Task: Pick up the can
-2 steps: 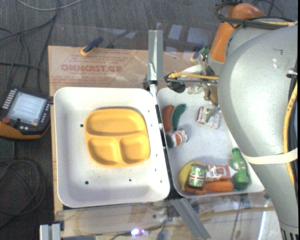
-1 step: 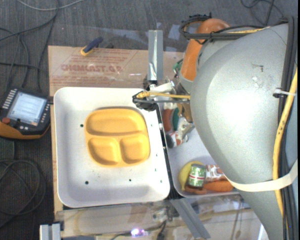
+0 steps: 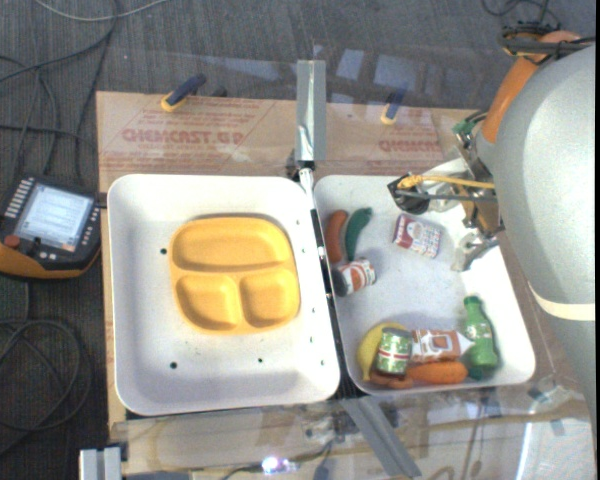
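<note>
Yellow tray (image 3: 235, 271) fills left bin (image 3: 140, 368); can (image 3: 418, 236) in right bin (image 3: 510, 363); claw (image 3: 450, 203) grip unclear.

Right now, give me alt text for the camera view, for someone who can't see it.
The gripper hovers over the right bin's far side, beside a red-and-white can lying loose. Toy foods and a green can crowd its near side. The left bin holds a yellow tray.

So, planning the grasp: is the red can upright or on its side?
On its side. The can lies flat on the right bin's floor, its red label facing up, near the gripper.
</note>
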Robot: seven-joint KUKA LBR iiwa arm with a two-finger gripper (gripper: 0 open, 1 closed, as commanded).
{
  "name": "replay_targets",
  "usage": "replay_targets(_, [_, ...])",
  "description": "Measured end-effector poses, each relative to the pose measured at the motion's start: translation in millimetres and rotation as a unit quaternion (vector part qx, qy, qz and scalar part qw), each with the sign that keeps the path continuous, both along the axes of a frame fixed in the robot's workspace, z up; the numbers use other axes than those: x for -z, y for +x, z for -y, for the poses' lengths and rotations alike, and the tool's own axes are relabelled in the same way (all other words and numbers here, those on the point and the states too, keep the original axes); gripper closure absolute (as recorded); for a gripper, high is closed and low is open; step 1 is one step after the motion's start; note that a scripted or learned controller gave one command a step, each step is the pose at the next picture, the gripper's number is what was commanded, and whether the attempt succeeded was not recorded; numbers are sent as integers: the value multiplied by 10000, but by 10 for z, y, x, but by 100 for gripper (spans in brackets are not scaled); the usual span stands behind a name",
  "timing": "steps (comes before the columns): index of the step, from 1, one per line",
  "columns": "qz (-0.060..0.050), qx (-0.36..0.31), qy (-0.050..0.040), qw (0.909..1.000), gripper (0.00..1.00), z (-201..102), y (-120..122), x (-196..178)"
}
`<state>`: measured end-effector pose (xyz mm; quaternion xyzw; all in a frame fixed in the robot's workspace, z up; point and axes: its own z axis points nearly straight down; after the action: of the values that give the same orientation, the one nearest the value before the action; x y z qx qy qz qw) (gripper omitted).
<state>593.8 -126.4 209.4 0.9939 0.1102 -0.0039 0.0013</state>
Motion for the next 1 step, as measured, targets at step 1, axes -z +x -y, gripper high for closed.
replay_targets(1, [68, -337, 4, 9994, 0, -224, -90, 1207])
